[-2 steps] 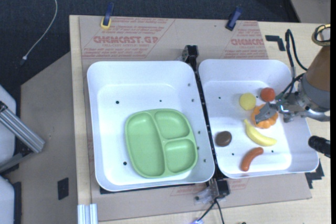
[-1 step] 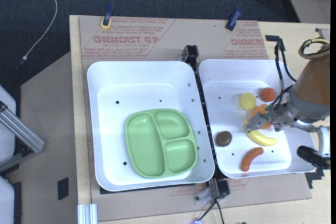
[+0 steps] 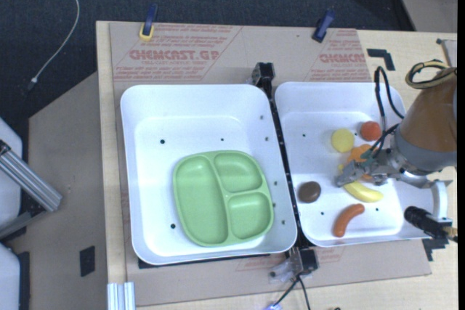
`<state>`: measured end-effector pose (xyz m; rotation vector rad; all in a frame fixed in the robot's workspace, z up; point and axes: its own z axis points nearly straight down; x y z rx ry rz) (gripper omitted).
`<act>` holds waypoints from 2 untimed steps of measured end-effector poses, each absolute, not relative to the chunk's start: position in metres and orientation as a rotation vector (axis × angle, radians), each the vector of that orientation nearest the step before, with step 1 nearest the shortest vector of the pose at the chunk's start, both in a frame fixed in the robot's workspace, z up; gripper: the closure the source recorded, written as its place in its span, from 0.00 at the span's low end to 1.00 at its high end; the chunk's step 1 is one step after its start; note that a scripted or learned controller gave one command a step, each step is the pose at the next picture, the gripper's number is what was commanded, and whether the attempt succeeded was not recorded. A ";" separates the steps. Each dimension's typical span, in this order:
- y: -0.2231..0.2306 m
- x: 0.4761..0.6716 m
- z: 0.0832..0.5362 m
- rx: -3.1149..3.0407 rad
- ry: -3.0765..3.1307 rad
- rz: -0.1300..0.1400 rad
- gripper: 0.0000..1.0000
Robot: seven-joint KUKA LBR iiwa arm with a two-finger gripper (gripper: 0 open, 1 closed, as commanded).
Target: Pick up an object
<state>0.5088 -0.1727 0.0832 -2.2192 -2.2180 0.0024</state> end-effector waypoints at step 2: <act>-0.170 0.521 0.151 -2.223 -2.228 -0.005 1.00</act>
